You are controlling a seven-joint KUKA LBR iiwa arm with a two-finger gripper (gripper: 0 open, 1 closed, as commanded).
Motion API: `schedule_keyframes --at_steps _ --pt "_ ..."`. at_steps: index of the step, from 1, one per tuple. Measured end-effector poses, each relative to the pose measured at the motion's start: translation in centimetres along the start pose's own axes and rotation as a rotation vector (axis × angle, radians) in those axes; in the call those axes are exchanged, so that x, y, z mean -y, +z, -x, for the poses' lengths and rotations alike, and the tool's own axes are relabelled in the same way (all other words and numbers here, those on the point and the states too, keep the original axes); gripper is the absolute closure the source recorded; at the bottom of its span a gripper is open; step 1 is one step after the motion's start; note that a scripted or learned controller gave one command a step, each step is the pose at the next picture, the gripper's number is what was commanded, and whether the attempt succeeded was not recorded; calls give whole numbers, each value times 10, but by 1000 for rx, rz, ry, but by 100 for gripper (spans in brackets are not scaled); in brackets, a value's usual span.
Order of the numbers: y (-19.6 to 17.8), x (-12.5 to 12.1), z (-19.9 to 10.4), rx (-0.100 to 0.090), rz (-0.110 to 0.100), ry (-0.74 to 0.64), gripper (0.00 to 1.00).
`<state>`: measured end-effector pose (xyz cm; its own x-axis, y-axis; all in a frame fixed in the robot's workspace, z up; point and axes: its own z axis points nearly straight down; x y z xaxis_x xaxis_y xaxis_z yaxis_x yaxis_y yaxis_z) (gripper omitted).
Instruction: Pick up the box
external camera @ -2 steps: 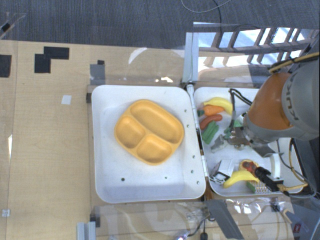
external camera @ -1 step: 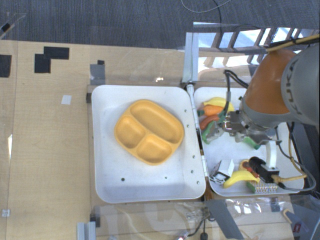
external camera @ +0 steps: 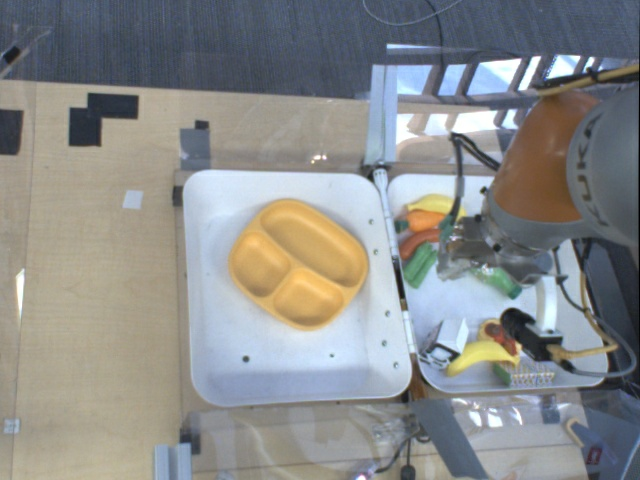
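Note:
The box (external camera: pixel 446 337) is small, white with dark markings, and lies near the front left corner of the right bin (external camera: pixel 425 373). A yellow banana (external camera: pixel 476 357) lies against its right side. My gripper (external camera: pixel 462 256) hangs over the middle of the right bin, behind the box and apart from it, above a cluster of toy food. The grey arm with its orange band reaches in from the right and hides much of the bin's right half.
The left bin (external camera: pixel 215 368) holds a yellow divided plate (external camera: pixel 298 261). In the right bin lie a yellow piece (external camera: pixel 430 205), an orange carrot (external camera: pixel 421 223), a green piece (external camera: pixel 419 263), another green piece (external camera: pixel 502 282) and a red piece (external camera: pixel 499 335).

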<state>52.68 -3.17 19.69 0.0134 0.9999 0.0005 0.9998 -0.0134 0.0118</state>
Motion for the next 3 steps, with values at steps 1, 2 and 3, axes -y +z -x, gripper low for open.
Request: schedule_keyframes --at_steps 1,2,3 --pt "-169 -17 9 1 -4 86 100" --pt "-210 26 -15 1 -4 291 100" --pt "-221 24 -16 2 0 282 100"
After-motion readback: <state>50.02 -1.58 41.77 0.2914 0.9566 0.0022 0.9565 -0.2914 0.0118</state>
